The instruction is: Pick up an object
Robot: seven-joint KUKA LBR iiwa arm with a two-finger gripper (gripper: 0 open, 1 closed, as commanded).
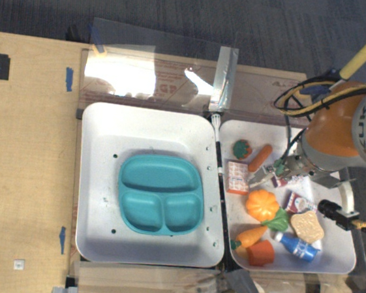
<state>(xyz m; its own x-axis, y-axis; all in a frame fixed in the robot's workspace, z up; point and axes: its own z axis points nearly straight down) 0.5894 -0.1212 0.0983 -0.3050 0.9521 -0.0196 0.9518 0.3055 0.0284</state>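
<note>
No legible text, brand, number or sign anywhere. Small red-and-white printed packet (237, 177), just left of the claw (273, 172): print too small to read. White packet with dark red print (297, 203), just below-right of the claw: label blurred, unreadable. Blue-and-white bottle (297, 247), well below the claw: no readable label.

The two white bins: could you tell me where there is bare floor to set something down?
The left bin has bare white floor all around the teal divided tray, widest along its left wall and top edge. The right bin is crowded: toy food fills its middle beneath the gripper; only its far right strip looks free.
</note>
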